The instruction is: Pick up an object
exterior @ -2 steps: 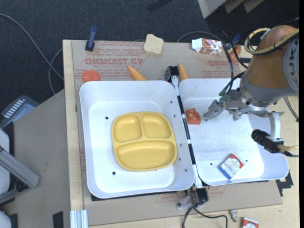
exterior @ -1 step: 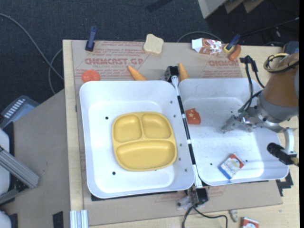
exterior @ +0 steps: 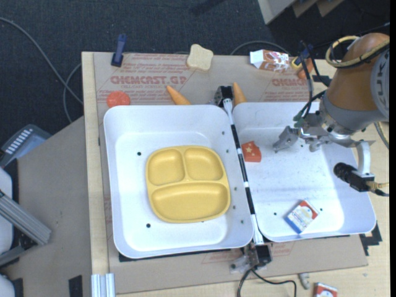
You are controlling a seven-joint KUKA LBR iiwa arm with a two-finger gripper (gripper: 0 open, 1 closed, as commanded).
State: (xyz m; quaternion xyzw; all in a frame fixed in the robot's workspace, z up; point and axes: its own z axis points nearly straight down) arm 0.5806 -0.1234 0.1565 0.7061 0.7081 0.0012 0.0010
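Observation:
In the right bin (exterior: 346,228), a small red-orange block (exterior: 250,151) lies against the left wall. A small blue, white and red packet (exterior: 301,216) lies near the bin's front. My gripper (exterior: 300,142) hangs over the back middle of this bin, right of the block and apart from it. Its grey fingers (exterior: 284,140) are spread open with nothing between them. The packet lies well in front of the gripper. A yellow divided plate (exterior: 185,183) sits in the middle of the left bin (exterior: 124,166).
On the board behind the bins lie a bread slice (exterior: 200,57), a carrot (exterior: 178,96), an orange piece (exterior: 239,94), a red disc (exterior: 117,99), a blue clip (exterior: 118,49) and a small carton (exterior: 270,60). A black fitting (exterior: 351,176) hangs over the right bin's right side.

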